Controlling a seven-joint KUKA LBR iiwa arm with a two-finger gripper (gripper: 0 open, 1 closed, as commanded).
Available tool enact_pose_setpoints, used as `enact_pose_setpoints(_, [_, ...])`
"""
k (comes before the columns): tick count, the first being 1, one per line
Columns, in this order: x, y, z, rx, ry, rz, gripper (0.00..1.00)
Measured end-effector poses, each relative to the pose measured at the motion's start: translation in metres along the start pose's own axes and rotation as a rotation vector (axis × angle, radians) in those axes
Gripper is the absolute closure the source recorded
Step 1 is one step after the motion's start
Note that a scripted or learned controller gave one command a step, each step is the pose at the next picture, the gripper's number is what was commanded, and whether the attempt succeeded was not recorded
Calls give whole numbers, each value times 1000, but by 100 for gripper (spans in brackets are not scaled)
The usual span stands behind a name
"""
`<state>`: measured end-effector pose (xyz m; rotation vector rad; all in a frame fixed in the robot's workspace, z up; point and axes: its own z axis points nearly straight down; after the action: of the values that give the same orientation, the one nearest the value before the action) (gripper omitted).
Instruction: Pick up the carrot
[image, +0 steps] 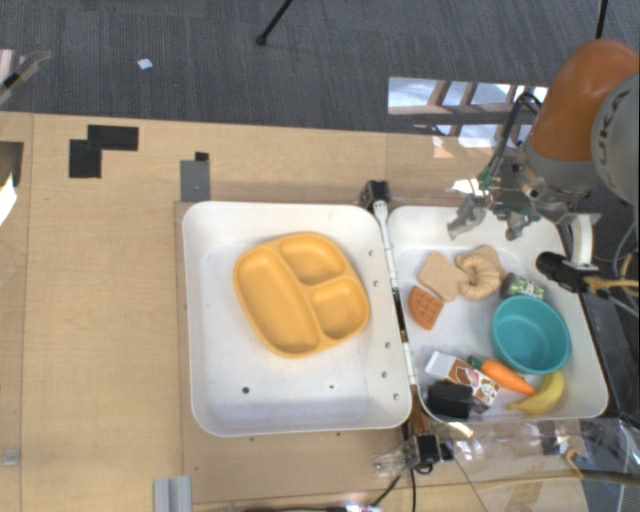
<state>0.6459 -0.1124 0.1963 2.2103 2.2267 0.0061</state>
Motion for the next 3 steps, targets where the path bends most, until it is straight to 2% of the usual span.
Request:
enact_pose_setpoints(1, [-32, -58, -37, -1, -2, 65, 0])
enact_pose_setpoints(2, [-61, -112, 4, 2, -2, -90, 0])
enact_pose_setpoints(3, [-6, -158, 21, 5, 3, -92, 0])
